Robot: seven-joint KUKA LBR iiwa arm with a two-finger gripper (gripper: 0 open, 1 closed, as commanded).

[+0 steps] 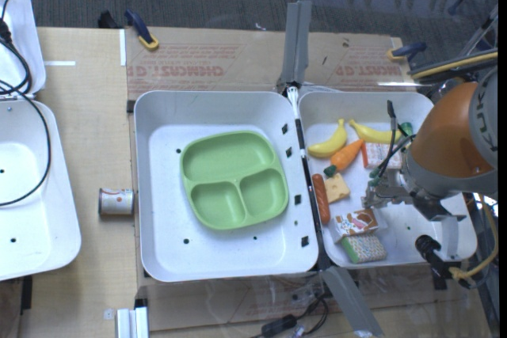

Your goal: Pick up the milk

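Note:
The milk point(356, 224) is a small white carton with red and brown print. It lies tilted in the right bin point(412, 253), near the bin's front. My gripper point(379, 196) hangs just above and to the right of the carton, under the orange wrist band point(453, 140). From this angle nothing shows between the gripper and the carton except a small gap. The carton rests on the bin floor.
A speckled green block point(364, 248) touches the milk's front side. A cheese wedge point(337, 187), a sausage point(321, 198), a carrot point(346, 155) and two bananas point(329, 143) lie to its left and behind. The left bin point(158, 249) holds a green divided plate point(234, 179).

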